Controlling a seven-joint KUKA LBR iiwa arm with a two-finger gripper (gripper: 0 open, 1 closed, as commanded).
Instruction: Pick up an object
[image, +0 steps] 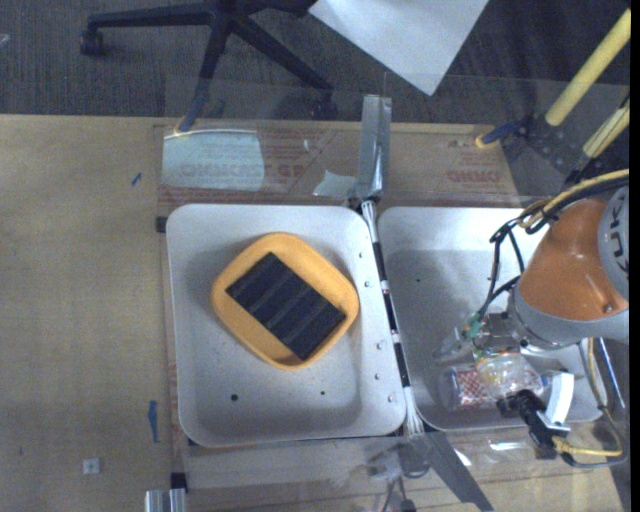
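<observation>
Camera view: arm (575, 270) low over the right bin (420, 260), near a clear packet (490, 382); orange pad (285, 300) fills the left bin (190, 330). Pincer state: cannot tell.

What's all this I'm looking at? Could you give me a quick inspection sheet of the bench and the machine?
Surface: wooden bench bearing a left bin and a right bin, both white.
Job's things: orange tray with dark ribbed insert in the left bin; clear wrapped packet in the right bin.
Clutter: nothing seen.
Grippers: gripper low over the packet; grip unclear.
Cables: black and yellow leads on the arm.
Surroundings: office chair base, carpet.
</observation>
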